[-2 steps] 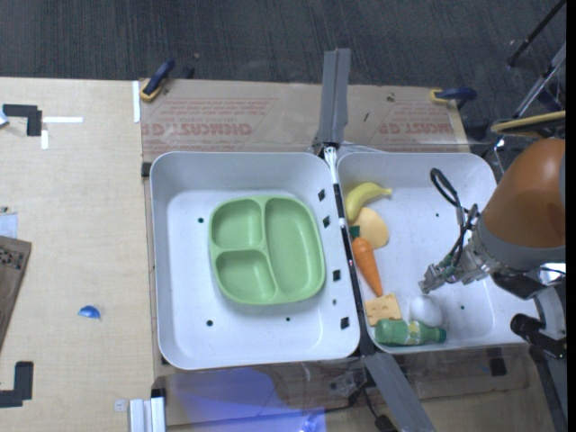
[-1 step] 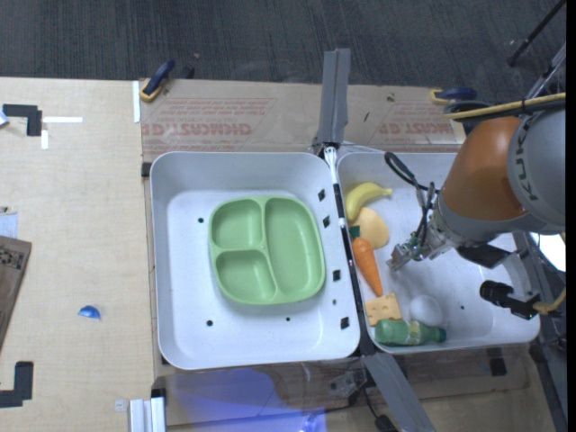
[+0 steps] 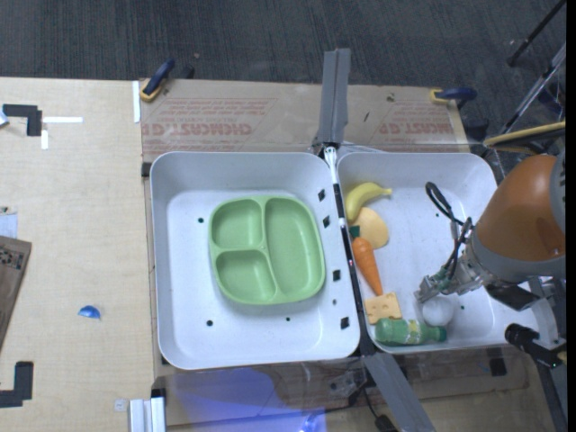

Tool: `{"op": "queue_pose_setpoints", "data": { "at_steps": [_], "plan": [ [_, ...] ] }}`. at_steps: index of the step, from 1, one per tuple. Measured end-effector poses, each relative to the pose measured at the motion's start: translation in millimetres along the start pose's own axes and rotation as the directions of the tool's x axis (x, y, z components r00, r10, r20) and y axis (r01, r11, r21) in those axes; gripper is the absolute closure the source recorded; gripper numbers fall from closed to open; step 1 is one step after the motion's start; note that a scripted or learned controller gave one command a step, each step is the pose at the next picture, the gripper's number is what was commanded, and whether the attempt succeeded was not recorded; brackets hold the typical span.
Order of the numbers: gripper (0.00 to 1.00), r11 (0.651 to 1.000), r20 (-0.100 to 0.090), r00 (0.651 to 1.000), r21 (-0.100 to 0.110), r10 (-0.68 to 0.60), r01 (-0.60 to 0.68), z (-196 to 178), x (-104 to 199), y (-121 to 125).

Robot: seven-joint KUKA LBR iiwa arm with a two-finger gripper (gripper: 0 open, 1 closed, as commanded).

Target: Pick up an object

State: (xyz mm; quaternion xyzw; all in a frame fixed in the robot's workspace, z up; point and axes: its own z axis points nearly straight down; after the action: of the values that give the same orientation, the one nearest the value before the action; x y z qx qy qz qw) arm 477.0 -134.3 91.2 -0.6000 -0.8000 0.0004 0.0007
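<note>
The claw (image 3: 436, 288) hangs just over a white ball (image 3: 436, 312) in the right bin (image 3: 477, 176); I cannot tell if it pinches.

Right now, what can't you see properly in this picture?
- Gripper: small and partly covered by the arm's wrist, so whether it is open or shut can't be told.
- White ball: right under the gripper; touching or not is unclear.
- Green object: too blurry to name, lying by the right bin's near wall.
- Arm: cut off by the right edge.
</note>
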Motion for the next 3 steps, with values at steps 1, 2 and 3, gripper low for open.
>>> {"op": "queue_pose_setpoints", "data": {
  "at_steps": [1, 2, 3],
  "plan": [
    [0.0, 0.974, 0.002, 0.974, -0.001, 0.227, -0.227, -1, -54, 100],
    [0.0, 1.0, 0.0, 1.0, 0.0, -0.001, 0.001, 0, -10, 43],
    [1.0, 1.0, 0.0, 1.0, 0.0, 0.001, -0.001, -9, -10, 43]
  ]
}}
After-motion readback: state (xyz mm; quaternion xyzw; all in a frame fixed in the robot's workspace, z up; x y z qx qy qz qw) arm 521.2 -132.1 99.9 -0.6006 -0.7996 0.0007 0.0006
